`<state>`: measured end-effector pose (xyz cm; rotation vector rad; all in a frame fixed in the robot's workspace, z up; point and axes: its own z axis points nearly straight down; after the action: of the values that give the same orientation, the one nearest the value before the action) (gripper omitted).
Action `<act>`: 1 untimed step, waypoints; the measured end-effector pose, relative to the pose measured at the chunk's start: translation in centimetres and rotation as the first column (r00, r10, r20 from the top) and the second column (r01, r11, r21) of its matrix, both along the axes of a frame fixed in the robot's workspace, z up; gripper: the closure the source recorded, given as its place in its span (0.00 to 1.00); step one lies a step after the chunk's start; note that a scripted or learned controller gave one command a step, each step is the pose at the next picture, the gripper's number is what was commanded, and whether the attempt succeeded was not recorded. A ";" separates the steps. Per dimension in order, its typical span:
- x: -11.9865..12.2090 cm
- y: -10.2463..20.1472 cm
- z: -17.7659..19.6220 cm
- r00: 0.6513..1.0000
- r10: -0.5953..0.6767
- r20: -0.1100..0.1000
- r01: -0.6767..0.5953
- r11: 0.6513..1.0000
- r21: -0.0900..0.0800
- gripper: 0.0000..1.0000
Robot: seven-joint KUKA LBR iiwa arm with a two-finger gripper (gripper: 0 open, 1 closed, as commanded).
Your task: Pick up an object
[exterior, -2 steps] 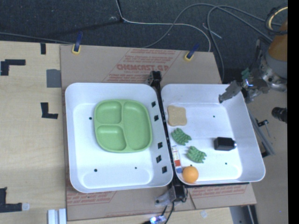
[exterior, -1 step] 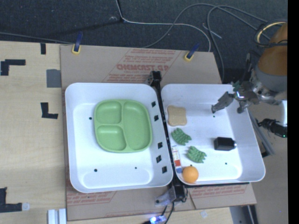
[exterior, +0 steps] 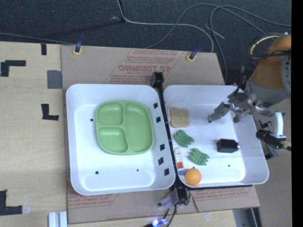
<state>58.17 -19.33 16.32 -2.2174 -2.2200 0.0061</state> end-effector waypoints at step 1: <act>-0.4 -0.7 -6.1 1.000 -0.001 -0.002 0.001 1.000 0.000 0.00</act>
<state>57.77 -20.02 10.20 -2.2171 -2.2179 0.0078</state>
